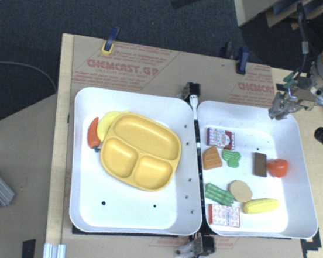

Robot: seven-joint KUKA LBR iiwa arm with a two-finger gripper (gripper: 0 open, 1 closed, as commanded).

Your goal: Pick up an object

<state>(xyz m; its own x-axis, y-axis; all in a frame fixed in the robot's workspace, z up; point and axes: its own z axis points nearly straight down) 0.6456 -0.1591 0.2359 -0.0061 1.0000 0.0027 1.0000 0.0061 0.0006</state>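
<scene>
Left bin (81, 203) taken up by yellow tray (141, 151); right bin (300, 197) strewn with small toy foods, spread apart for easy picking: corn (260, 206), tomato (277, 167). Pincer (279, 109) poised at far rim, carrying nothing, finger state impossible to tell

Two shallow white bins sit side by side on a brown board. In the left bin (81, 197) a yellow plastic tray with three parts (140, 151) lies near the top edge. An orange toy carrot (93, 132) lies just beside its left side.

In the right bin (300, 197) lie a red and white box (220, 138), a brown toast piece (211, 158), a green toy (231, 158), a dark brown block (259, 164), a red tomato (278, 167), a tan round cookie (240, 191) and a yellow corn cob (260, 206).

The grey gripper (280, 110) hangs over the right bin's top right corner.
</scene>
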